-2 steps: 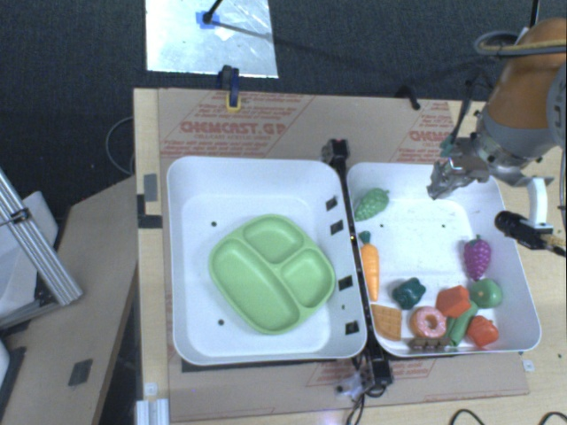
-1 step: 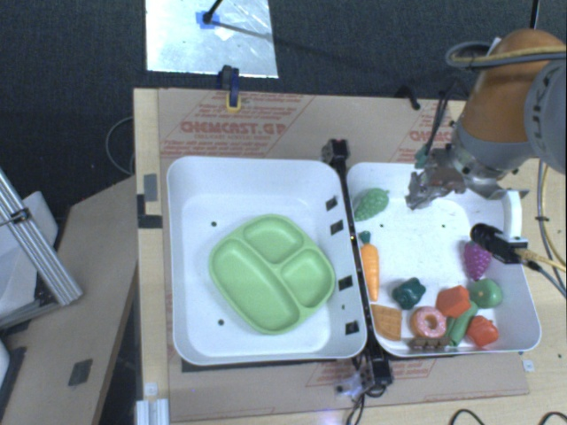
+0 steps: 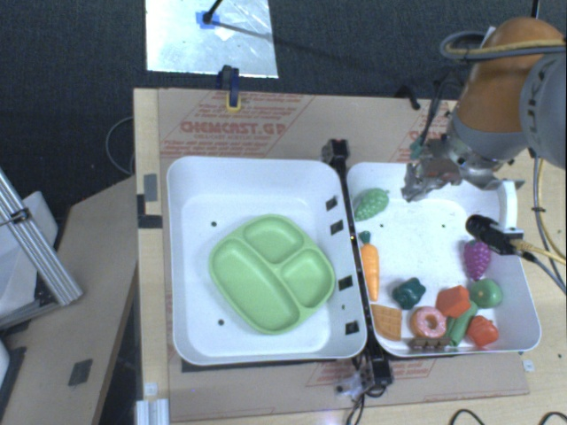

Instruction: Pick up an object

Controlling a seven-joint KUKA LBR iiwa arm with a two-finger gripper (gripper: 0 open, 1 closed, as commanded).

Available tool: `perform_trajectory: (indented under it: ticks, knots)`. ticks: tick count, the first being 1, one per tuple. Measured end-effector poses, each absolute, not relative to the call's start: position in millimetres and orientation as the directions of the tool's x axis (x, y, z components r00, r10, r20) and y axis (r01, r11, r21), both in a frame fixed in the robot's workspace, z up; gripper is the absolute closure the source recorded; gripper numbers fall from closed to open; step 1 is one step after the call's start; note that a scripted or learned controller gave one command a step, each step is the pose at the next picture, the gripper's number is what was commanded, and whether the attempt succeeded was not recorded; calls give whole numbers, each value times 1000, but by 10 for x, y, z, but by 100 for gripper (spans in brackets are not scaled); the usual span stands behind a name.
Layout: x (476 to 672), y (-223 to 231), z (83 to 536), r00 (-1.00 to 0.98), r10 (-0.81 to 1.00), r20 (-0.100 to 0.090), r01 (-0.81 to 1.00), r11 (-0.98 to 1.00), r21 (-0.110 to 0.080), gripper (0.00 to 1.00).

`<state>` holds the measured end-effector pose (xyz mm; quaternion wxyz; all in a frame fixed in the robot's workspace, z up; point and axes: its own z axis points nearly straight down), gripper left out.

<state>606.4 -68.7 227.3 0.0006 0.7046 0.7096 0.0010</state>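
Camera view: board [image 3: 235,118] under bins reads roughly "CHEMCAST GP".

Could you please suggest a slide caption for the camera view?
The gripper hovers over the right bin of toy food near the green vegetable; the left bin holds a green tray.

Arm [image 3: 509,87] cut off by right and top edges; only the wrist end shows. Gripper [image 3: 418,187] small and dark, finger state unreadable. Arm hides the far right corner of the right bin [image 3: 523,330]. Toy pile [image 3: 456,312] near right: pieces overlap, several too small to name. Aluminium frame [image 3: 31,246] cut by left edge. Cables [image 3: 532,419] run off the near edge. Table [image 3: 97,264] cropped near left.
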Motion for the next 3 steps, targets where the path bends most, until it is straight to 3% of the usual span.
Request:
perform_trajectory:
  ticks: [2, 3]
  knots:
    - [5978, -754, 2145, -1, 1000, 0, 1000, 1, 1, 100]
    - [6022, -795, 2334, -2, 1000, 0, 1000, 2, 3, 100]
